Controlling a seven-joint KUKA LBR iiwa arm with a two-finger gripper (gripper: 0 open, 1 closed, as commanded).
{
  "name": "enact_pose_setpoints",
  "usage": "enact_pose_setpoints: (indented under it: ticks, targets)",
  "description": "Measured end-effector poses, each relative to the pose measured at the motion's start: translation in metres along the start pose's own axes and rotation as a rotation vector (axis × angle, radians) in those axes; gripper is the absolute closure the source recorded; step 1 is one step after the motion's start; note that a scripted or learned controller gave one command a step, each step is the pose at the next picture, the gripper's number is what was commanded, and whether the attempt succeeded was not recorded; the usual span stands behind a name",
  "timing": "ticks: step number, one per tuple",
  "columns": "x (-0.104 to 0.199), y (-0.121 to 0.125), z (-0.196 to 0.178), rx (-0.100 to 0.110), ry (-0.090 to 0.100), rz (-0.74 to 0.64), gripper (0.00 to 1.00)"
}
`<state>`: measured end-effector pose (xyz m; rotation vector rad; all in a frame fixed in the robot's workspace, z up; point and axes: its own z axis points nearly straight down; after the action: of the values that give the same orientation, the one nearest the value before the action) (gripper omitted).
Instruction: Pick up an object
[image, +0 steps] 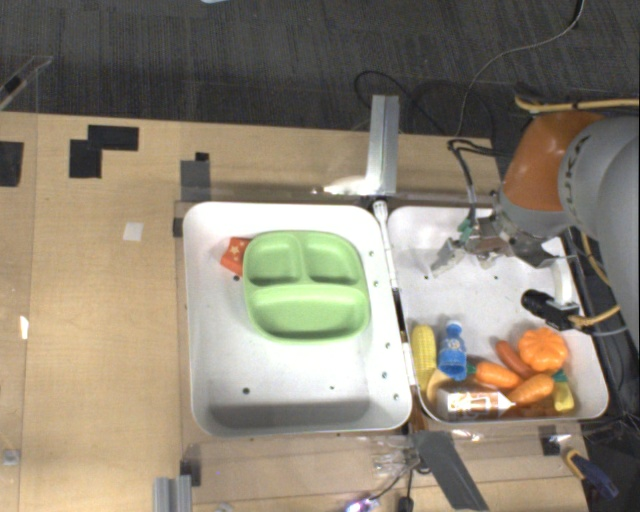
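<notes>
Two shallow white bins sit side by side on a wooden bench. The left bin (215, 400) holds a green divided tray (303, 284) lying partly over a small red item (233, 256). In the right bin (420, 235), toy foods crowd the near end, likely slid there: corn (423, 346), a blue bottle (452, 351), carrots (515, 378) and an orange pumpkin (543, 349). The grey arm reaches in from the right, its gripper (450, 256) hanging over the bin's bare far end, well apart from the pile, fingers spread and holding nothing.

A light green tray (304, 283) lies over a red-orange card (234, 256) in a white bin (215, 380). Nearby: yellow corn (424, 345), blue bottle (453, 350), orange carrots (497, 376), orange pumpkin (543, 348). Tan wooden desk (90, 330).
</notes>
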<state>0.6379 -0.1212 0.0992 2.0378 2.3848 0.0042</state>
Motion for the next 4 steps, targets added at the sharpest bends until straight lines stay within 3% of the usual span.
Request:
enact_pose_setpoints:
  ticks: [1,3,4]
  targets:
    - [-0.026,0.029,0.012,-0.002,-0.001,0.041,0.0]
    - [-0.034,0.028,0.012,-0.002,-0.001,0.077,0.0]
    - [-0.028,0.03,-0.075,-0.004,-0.001,0.059,0.0]
